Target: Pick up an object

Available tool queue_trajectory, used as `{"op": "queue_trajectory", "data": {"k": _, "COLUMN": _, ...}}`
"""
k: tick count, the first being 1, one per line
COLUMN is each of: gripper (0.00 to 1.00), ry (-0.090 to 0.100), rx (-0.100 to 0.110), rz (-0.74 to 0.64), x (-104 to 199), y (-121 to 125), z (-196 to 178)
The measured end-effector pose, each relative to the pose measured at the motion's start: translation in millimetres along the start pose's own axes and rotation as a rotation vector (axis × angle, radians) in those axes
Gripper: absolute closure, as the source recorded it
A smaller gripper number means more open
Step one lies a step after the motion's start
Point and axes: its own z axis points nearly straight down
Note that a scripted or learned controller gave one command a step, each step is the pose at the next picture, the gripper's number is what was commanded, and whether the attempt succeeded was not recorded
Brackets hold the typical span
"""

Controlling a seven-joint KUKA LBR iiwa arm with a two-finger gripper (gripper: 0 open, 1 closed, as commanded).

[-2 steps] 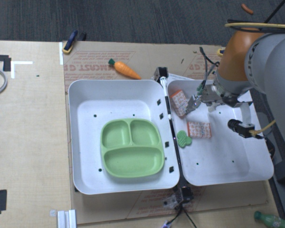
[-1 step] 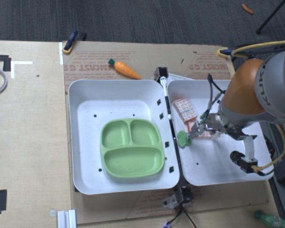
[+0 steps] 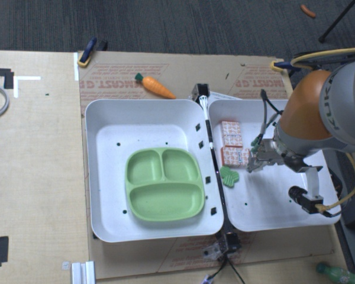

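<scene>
Two shallow white bins sit side by side on the counter (image 3: pixel 41 176). The left bin (image 3: pixel 100 176) holds a green divided plate (image 3: pixel 164 184) with three compartments, lying flat in the middle of the frame. The right bin (image 3: pixel 272 209) holds the pickable things along its left side: a reddish printed box (image 3: pixel 231 134) with its long axis running up and down the frame, a second, similar box (image 3: pixel 234 157) just below it and touching it, lying more crosswise, and a small green leaf-like piece (image 3: pixel 229 177) just below those, beside the bin's left wall.

The arm (image 3: pixel 319 111) reaches in from the right of the frame, its orange band above the wrist. The gripper (image 3: pixel 254 161) is low in the right bin, just right of the lower box; whether it is open or closed cannot be told from here.

Outside the bins, a toy carrot (image 3: pixel 155 86) lies on the cardboard (image 3: pixel 183 70) above the left bin, its long axis slanting, its green end toward the upper left and its tip toward the lower right.
</scene>
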Motion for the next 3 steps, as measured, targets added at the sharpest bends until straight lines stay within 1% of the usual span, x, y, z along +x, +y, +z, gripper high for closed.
{"op": "queue_trajectory", "data": {"k": 1, "gripper": 0.00, "ry": 0.000, "rx": 0.001, "rz": 0.000, "x": 0.1, "y": -0.1, "z": 0.0}}
{"op": "queue_trajectory", "data": {"k": 2, "gripper": 0.00, "ry": -0.001, "rx": 0.001, "rz": 0.112, "x": 54.3, "y": 79.9, "z": -87.7}}
{"op": "queue_trajectory", "data": {"k": 3, "gripper": 0.00, "ry": 0.000, "rx": 0.002, "rz": -0.193, "x": 85.3, "y": 34.7, "z": -87.8}}
